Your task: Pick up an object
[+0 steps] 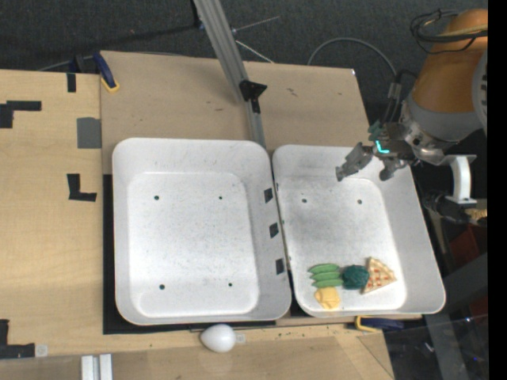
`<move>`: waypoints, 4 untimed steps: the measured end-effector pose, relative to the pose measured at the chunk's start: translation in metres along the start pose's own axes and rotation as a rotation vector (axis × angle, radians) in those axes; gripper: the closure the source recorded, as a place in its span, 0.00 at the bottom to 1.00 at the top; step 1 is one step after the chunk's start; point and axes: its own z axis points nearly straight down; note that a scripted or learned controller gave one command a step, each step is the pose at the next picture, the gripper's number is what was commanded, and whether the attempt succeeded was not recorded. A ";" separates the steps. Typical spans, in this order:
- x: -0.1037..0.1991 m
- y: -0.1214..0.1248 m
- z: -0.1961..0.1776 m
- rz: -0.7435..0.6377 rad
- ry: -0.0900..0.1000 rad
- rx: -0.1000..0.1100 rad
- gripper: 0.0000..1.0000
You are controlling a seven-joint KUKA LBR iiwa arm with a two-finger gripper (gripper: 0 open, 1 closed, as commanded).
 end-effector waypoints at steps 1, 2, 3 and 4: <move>0.000 0.001 -0.002 -0.001 -0.001 -0.004 0.00; 0.007 -0.008 0.054 0.000 -0.001 0.002 0.00; 0.010 -0.004 0.117 0.000 -0.001 0.002 0.00; 0.011 -0.004 0.170 -0.001 -0.003 -0.003 0.00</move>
